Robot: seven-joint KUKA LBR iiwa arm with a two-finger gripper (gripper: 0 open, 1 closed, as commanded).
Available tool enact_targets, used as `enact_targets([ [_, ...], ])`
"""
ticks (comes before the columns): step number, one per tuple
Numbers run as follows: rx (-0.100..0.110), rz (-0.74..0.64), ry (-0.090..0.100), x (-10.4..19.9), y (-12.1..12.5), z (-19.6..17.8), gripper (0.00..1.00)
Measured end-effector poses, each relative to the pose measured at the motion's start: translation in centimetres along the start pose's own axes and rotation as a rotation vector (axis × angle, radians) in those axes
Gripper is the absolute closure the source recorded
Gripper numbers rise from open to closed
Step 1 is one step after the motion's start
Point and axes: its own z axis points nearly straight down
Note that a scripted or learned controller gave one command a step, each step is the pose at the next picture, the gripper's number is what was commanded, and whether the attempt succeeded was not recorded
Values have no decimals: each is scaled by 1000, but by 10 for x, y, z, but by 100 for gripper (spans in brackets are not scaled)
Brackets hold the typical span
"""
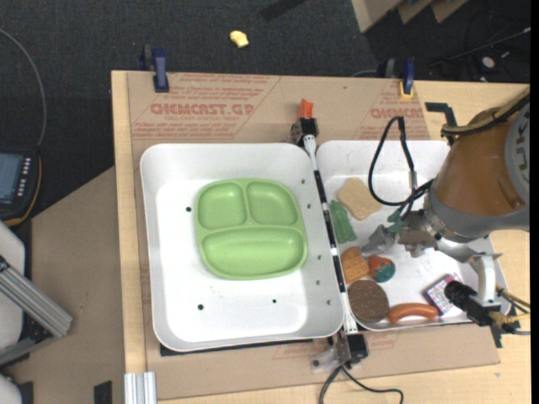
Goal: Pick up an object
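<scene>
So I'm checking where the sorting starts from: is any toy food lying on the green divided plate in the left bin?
No, the green divided plate has bare compartments; the toy food lies in the right bin.

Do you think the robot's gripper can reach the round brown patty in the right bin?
Probably yes. The round brown patty lies uncovered in the right white bin, with the gripper hanging just above and behind it. An orange sausage and a waffle piece crowd close beside it.

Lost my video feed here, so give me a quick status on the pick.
Hand low over right bin, grip unclear. Nothing seen held. Toy food clustered along left wall: bread slice, brown patty, sausage. Green plate in left bin.
</scene>
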Motion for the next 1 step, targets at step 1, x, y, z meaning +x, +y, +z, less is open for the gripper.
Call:
enact_targets([
  [1,-8,0,4,-6,6,52,0],
])
